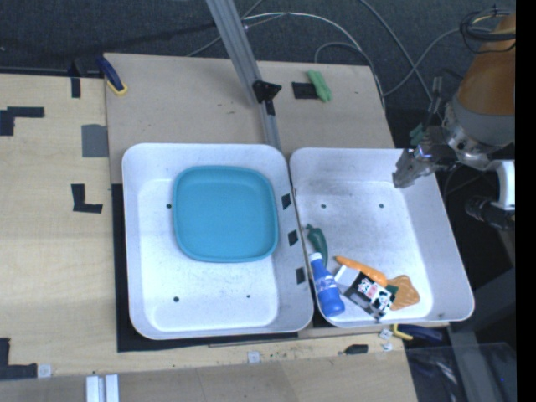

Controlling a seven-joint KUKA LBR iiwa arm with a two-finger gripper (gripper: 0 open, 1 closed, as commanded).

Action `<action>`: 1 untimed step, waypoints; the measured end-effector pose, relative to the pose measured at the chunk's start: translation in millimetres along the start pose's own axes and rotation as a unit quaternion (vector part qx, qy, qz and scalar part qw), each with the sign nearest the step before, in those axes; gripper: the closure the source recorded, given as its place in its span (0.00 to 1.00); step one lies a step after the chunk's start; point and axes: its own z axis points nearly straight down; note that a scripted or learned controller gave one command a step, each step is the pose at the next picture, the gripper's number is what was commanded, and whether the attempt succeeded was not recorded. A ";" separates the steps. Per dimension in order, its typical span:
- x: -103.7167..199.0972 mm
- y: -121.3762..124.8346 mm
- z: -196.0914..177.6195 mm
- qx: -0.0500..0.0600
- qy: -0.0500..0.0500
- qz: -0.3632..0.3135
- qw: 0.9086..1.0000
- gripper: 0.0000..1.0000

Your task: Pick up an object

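Note:
My gripper point(407, 174) hangs over the far right rim of the right bin point(368, 199), its dark fingers pointing down and left. Nothing shows between them. Along the near edge of that bin lies a cluster of small things: a green-handled tool point(316, 240), a blue and white bottle point(326, 285), an orange carrot-like piece point(362, 269), a black and white block point(368, 295) and a tan orange lump point(405, 291). The gripper stands well behind and to the right of this cluster, apart from all of it.
The left bin point(146, 224) holds a turquoise square plate point(224, 213). A grey metal pole point(243, 57) slants down to the gap between the bins. A green clip point(319, 85) and a blue-yellow clip point(112, 75) sit on the bench behind. Cables loop at the back right.

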 end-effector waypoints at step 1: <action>46.8 7.9 12.2 0.003 0.001 -0.001 1.000 1.00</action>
